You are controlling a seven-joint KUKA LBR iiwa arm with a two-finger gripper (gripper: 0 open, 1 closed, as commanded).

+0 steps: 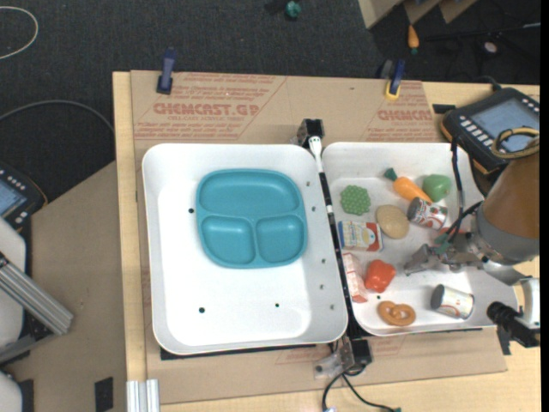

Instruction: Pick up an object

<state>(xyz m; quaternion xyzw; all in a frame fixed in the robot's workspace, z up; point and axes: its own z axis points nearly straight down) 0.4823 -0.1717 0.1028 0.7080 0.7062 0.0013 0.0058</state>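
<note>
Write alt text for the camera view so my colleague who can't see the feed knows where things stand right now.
The arm's gripper hangs low over the right bin, among small toy foods: a carrot, a green ball, a red pepper, a pretzel and two cans. The left bin holds a teal divided plate.

Place: robotics lab
Evidence: clamped cardboard-topped desk [257, 101], teach pendant [497, 127], loose cables [17, 33] on dark carpet

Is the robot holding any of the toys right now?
No. The grey metal pincer hangs over the right white plastic bin with nothing between its fingers. The red pepper toy and the cylindrical tin can lie apart from it.
</note>
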